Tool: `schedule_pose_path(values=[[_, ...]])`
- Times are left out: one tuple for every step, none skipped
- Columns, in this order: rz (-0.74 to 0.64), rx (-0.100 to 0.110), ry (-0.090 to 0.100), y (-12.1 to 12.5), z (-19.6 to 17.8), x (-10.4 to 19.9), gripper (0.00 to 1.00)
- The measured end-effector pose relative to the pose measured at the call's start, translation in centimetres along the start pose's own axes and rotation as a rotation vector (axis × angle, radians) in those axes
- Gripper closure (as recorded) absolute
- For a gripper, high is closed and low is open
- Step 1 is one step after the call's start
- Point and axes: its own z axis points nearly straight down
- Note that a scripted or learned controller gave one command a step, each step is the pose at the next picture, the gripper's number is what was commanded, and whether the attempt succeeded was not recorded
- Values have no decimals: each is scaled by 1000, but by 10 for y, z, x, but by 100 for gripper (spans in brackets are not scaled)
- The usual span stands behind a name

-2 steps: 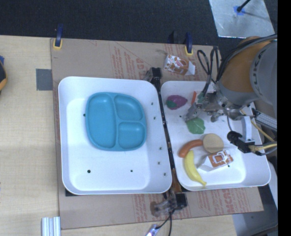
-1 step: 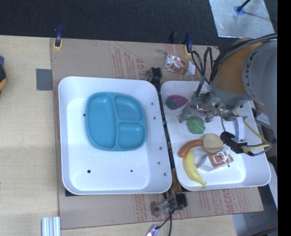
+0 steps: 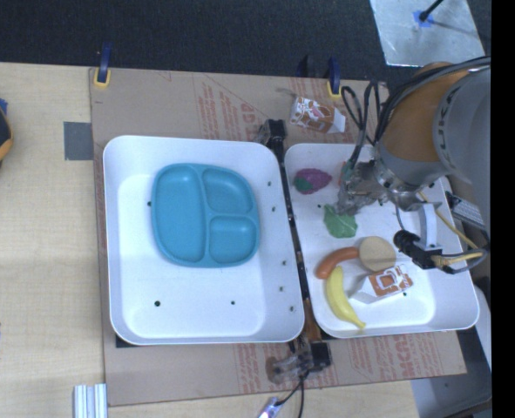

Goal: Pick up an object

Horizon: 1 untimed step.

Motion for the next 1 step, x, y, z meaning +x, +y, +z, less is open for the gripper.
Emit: schedule_pose_path(values=[[-1,0,-1,0,0,0,0]])
